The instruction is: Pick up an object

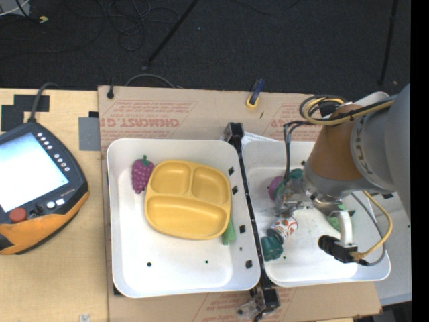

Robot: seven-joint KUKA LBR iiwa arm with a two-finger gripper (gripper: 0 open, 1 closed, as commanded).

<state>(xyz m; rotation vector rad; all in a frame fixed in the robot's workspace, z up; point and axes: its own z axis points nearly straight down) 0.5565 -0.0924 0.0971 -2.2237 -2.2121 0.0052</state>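
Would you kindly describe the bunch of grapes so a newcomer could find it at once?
Start at the left white bin, which holds a yellow divided plate. The purple grapes lie against the plate's left edge, the one purple, knobbly thing in that bin.

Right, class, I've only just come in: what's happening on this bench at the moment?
A grey robot arm with an orange band reaches in from the right, its tool low inside the right bin. It hovers among a cluster of small items: a red and white can, a teal toy and a purple piece. Nothing is visibly held yet. In the left bin, a yellow divided plate sits beside purple toy grapes.
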